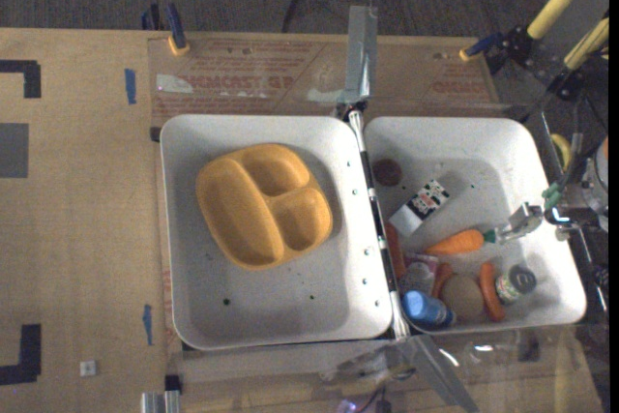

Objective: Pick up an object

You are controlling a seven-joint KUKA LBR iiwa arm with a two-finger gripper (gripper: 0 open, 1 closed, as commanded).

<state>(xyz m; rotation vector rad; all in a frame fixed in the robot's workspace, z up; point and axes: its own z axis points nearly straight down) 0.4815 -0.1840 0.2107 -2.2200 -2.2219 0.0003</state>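
We see the tool (527,220) near the right bin's (503,135) right edge, its grip state beyond our telling; the carrot (457,244) lies just beside it among crowded clutter, so we risk a glancing, empty grasp.

2 bins (184,208), 1 orange tray (264,204)
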